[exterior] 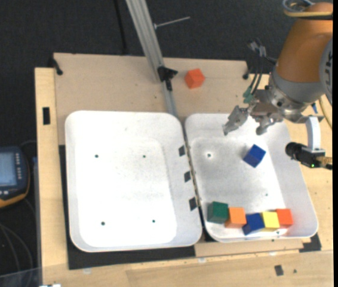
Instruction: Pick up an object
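jaws (246, 124) spread wide, holding nothing, poised above blue cube (254, 156)

Gripper: we see the gripper (248, 124) over the far edge of the right bin (294, 187), fingers spread, nothing between them.
Loose cube: a blue cube (254, 156) lies just below it, apart from the fingers.
Near edge row: green cube (218, 211), orange cube (237, 216), blue block (254, 222), yellow cube (270, 220), red-orange cube (284, 217).
Bench: an orange cube (194, 78) sits beyond both bins.
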Action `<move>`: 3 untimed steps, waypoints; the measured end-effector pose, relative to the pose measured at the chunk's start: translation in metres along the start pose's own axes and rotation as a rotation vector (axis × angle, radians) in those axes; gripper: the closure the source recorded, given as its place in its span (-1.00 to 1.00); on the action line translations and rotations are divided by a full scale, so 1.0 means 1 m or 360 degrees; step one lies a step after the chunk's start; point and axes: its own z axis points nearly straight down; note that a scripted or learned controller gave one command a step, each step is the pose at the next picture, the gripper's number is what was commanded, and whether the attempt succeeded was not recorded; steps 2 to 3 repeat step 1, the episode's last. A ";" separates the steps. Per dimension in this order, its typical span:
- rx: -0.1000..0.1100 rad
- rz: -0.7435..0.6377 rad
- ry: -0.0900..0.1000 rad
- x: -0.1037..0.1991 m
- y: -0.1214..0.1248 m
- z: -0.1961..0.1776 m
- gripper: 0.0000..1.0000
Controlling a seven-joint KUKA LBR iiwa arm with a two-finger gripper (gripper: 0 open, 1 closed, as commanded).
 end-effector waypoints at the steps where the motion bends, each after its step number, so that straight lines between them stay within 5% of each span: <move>1: 0.0007 0.0007 -0.0006 -0.068 0.010 0.051 -1.00; 3: 0.0007 0.0007 -0.0006 -0.068 0.010 0.051 -1.00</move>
